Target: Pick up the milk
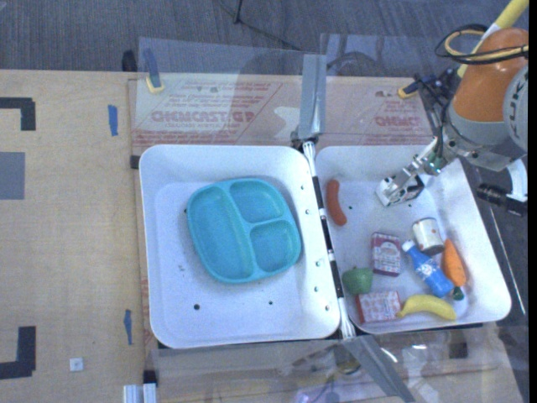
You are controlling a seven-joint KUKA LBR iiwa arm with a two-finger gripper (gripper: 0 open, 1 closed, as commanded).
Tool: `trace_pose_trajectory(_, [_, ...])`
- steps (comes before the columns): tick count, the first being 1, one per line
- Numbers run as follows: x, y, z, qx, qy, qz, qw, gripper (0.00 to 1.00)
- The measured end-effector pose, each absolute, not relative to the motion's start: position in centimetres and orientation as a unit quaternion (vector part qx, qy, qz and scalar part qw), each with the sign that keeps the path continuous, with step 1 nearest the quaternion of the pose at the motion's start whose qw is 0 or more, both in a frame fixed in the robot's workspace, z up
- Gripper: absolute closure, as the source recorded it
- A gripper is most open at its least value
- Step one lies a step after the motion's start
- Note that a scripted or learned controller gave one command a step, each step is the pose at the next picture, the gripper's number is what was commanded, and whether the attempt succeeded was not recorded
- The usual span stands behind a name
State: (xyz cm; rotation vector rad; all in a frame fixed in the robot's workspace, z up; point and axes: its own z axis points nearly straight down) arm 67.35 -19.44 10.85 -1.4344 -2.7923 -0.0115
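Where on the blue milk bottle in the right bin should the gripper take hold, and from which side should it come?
Probably at the middle of the milk bottle, from straight above. It lies flat, slanted, so the fingers should close across its narrow body. The carrot and can sit close beside it, leaving little room; the gripper hovers further back in the bin.

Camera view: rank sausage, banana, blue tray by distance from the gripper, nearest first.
From the gripper, high in the right bin:
1. Sausage, at that bin's left wall, beside the gripper.
2. Banana, at the bin's front edge.
3. Blue tray, in the left bin, past the divider.
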Motion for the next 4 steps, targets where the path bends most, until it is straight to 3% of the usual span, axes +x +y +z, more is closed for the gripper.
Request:
trace_pose_trajectory(1, [67.7,-17.7,10.8,-0.609,-0.793,-0.006,-0.017,0.0])
trace_pose_trajectory(2, [68.0,-17.7,12.3,-0.609,-0.793,-0.007,-0.022,1.0])
trace_pose_trajectory(3, [61.4,-12.3,21.2,-0.698,-0.716,-0.0001,-0.001,1.0])
trace_pose_trajectory(4, [61.4,-12.3,21.2,-0.698,-0.716,-0.0002,0.0,0.0])
